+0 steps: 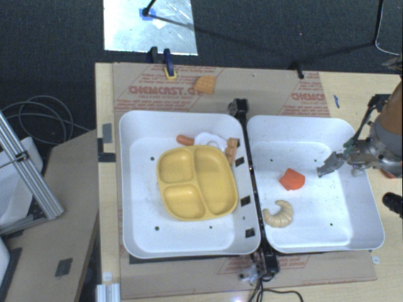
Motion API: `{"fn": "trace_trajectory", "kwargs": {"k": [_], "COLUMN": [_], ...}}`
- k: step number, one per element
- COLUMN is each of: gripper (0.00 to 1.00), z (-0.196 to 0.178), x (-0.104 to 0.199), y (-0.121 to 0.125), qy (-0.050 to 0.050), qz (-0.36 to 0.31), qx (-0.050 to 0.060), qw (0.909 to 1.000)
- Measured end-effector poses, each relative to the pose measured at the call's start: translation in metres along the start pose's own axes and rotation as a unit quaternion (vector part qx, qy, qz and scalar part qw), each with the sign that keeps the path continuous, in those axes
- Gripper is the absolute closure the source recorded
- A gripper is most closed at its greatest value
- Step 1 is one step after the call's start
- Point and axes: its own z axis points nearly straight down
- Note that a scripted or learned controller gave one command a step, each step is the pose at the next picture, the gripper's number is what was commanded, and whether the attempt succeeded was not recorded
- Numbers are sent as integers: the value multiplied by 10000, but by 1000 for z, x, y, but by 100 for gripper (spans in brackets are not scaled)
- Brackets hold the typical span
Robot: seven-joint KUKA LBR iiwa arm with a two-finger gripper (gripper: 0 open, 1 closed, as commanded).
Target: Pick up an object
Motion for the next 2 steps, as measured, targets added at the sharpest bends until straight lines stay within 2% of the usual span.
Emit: {"fn": "trace_trajectory", "kwargs": {"k": [1,2], "gripper": [0,0], "z": [61,63], "x": [9,64], "y": [50,28], "qy": [-5,12], "qz": [-20,-20], "qx": [-10,17], "qw": [10000,10000]}}
